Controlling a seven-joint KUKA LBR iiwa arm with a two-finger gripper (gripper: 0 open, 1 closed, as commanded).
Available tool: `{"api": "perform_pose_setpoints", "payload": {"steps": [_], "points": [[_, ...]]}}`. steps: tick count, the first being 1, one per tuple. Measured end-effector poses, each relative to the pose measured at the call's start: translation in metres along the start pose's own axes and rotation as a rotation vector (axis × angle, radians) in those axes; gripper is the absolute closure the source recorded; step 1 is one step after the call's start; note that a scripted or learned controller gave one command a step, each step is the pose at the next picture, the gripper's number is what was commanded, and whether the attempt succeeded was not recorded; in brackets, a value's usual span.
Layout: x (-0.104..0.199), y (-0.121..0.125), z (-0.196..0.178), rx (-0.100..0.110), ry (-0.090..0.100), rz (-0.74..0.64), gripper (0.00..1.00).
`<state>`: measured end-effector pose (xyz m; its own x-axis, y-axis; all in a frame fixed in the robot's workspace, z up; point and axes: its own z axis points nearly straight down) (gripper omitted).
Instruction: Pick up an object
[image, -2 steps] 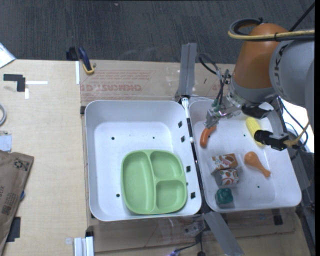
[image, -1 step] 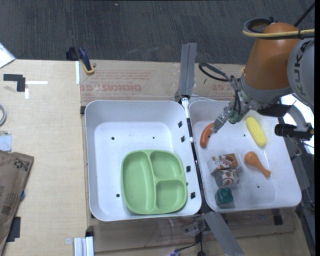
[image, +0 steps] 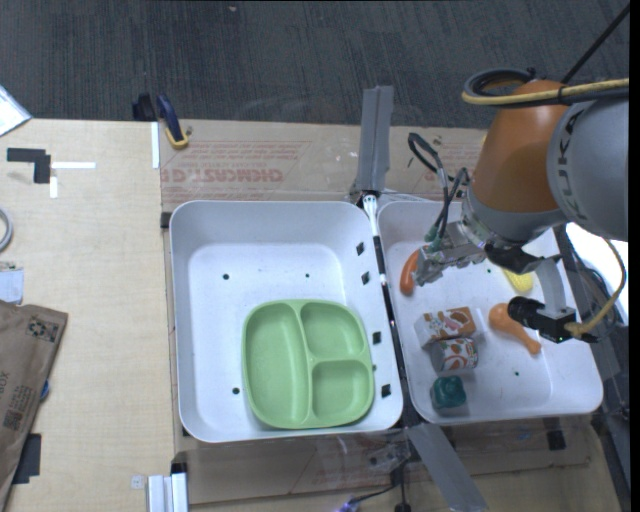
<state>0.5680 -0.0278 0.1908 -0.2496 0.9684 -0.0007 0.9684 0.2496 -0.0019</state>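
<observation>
Here's the gripper (image: 432, 262), down low in the right bin (image: 580, 398), the bin on the far side of the divider from the green plate (image: 308, 363). The grey arm with its orange band (image: 520, 150) comes in from the right, above it.

The nearest thing to it is a small red-orange piece (image: 408, 272): slim, elongated, rounded at both ends, a smooth glossy skin, red along the lower edge and more orange toward the top. It lies close against the bin's left wall, up and to the right of the green plate, just across the divider from the plate's upper right corner.

The gripper's tip sits right at that piece's right side, just beside it, maybe touching; from this angle I can't tell which. Whether the gripper is open or closed, I can't tell either, since the wrist and cables crowd the view, and nothing shows the piece being held.

Straight right of the green plate lie two snack packets (image: 452, 340), with a teal block (image: 449, 393) below them. Farther right of the plate lies an orange gourd-shaped toy (image: 514, 326).
</observation>
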Motion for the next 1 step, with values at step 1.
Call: {"api": "perform_pose_setpoints", "payload": {"steps": [1], "points": [[-0.0005,0.0262,-0.0004,-0.001,-0.001,-0.16,1.0]]}}
